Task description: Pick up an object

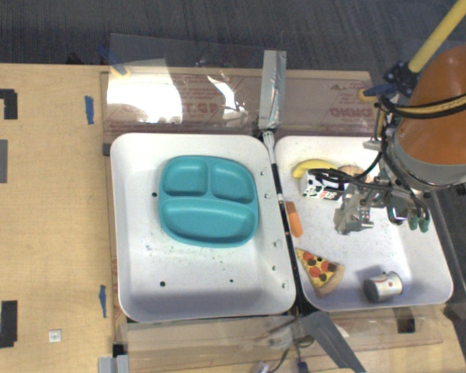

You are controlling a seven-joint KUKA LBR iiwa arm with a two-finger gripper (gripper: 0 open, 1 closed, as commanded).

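My gripper (351, 222) hangs low over the middle of the right bin (429, 264), coming down from the orange-banded wrist at the right. A yellow banana (311, 166) and a black-and-white patterned item (321, 186) lie just to its upper left. An orange carrot (294, 220) lies along the bin's left wall. Near the front, a pizza slice (321, 270) sits left of the gripper and a silver can (384, 285) lies on its side to the right. I see nothing held in the gripper.
The left bin (140, 274) holds a teal divided plate (210, 200). A clear plastic sheet and a strip of grey tape lie behind both bins. The wooden bench stretches away to the left.
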